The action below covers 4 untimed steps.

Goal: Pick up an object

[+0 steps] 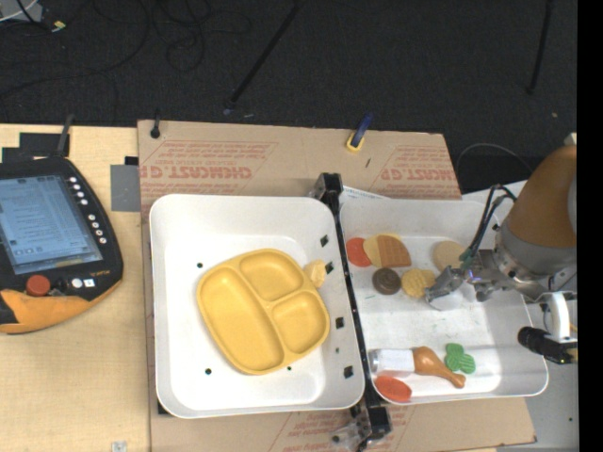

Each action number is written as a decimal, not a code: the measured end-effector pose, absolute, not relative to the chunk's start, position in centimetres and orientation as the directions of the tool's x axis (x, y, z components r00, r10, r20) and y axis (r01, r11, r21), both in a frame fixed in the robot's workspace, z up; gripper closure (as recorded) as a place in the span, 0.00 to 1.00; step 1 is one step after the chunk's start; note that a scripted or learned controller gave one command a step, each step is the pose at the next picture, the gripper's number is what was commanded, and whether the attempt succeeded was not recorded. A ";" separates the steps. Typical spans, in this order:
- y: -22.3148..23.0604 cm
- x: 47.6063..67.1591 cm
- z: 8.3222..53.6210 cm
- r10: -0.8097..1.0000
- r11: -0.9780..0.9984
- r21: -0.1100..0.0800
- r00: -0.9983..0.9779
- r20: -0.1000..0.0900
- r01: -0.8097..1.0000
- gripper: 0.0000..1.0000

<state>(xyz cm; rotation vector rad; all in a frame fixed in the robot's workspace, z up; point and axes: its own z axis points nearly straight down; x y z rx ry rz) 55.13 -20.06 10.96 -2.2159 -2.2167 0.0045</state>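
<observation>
**A:** Where was your hand just then?

**B:** My hand (pixel 445 292) was low over the right bin (pixel 513 375), a dull grey metal thing, close beside the small round yellow biscuit-like piece (pixel 415 282). I could not tell whether it was spread or pressed together, and nothing showed in its grip.

**A:** And the things to pick from?

**B:** All in that right bin, smooth plastic toy food. Along the far side lay a flat red disc (pixel 357 250), touching a ridged tan piece shaped like a bread loaf (pixel 388 250). A dark brown round piece (pixel 386 280) sat just beside the yellow one. A pale tan rounded lump (pixel 448 252) lay near my wrist.

**A:** The near side?

**B:** A white cylinder (pixel 393 359), an orange-brown drumstick shape (pixel 439 365), a knobbly green piece (pixel 460 359), and a glossy red oval (pixel 393 389) at the bin's near edge.

**A:** Left bin?

**B:** The left bin (pixel 188 224) held a yellow plastic plate (pixel 262 309), divided into three rounded compartments. A grey tablet pendant (pixel 52 243) with an orange grip rested on the table (pixel 85 375), well apart.
</observation>
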 end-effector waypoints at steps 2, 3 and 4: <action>-19.9 55.2 9.8 1.000 -0.006 -0.002 0.006 0.002 1.000 1.00; -20.3 56.2 15.3 1.000 -0.001 0.003 0.001 -0.001 1.000 1.00; -20.3 57.1 20.0 1.000 0.000 0.003 0.000 -0.001 1.000 1.00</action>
